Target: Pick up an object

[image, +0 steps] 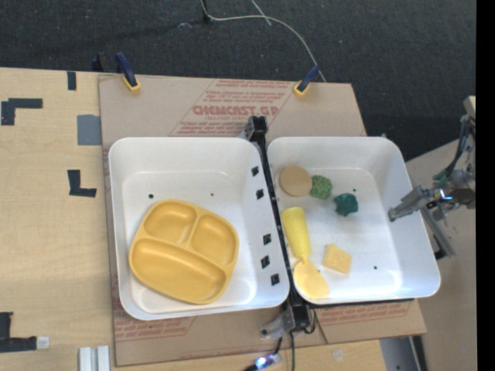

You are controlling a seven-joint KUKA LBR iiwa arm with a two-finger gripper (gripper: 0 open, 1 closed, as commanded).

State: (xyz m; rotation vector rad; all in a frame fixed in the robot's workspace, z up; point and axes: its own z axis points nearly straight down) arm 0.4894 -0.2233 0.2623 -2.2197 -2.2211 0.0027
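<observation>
- At three o'clock, beyond the right bin (414,230) rim: gripper (402,209), finger spread impossible to tell, nothing visibly held.
- In that bin: tan disc (295,181) at eleven o'clock, green lump (321,186), teal lump (346,203), yellow spoon (302,253), cheese wedge (337,260).
- In left bin (124,176): yellow divided plate (184,250).

Two shallow white plastic bins (124,168); a yellow divided plate (183,250), yellow spoon (302,255), tan disc (295,181), two green lumps (321,186), pale yellow wedge (337,260).
</observation>
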